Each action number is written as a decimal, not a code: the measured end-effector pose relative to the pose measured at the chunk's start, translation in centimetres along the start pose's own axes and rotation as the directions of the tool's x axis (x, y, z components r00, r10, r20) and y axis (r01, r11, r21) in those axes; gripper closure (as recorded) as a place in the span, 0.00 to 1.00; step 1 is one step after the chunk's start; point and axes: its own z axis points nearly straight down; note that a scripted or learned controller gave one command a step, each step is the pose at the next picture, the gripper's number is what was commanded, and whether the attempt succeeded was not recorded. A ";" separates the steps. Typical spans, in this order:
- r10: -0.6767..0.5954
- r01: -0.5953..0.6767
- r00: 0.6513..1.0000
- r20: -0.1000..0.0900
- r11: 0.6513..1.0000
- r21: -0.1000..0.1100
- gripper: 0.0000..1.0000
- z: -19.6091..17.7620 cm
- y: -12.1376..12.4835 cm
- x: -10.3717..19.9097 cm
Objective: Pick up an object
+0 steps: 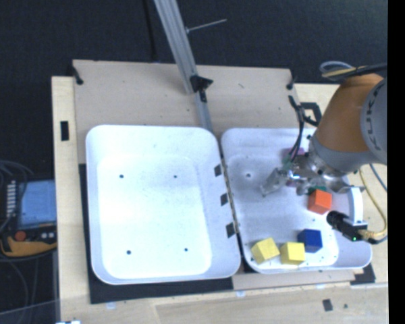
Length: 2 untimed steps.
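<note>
Fingers (273, 181) of the gripper (278, 179) reach leftward over the middle of the right bin (246, 155), low above its floor; they look slightly spread, with bare white floor between them and no object pinched. The tips are small and blurred, so the gap is hard to judge closely.

An orange cube (319, 200) lies just right of the gripper body, tucked under the wrist and partly hidden by it. Whether it touches the wrist cannot be told. A blue cube (311, 239) sits nearer the front of the bin, below the orange one. Just left of it is a yellow cube (293, 252), close beside or touching it, and another yellow cube (264, 250) lies a little further left, near the bin's front rim. All four are well apart from the fingers.

The arm (347, 123) comes in from the right, its orange band above the grey wrist, with cables looping beside it.

The left bin (152, 201) sits beside the right one, their rims meeting at the centre. Both rest on the pale surface (155, 93). A grey pole (179, 42) slants up from behind the bins. A blue box (37, 204) with cables lies off the surface to the left.
</note>
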 end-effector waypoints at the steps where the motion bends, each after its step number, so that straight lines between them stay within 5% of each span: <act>1: 0.000 0.000 1.000 0.001 1.000 -0.002 0.00 4.2 0.1 0.0; 2: 0.007 -0.007 1.000 0.002 1.000 -0.010 1.00 2.9 0.3 -0.2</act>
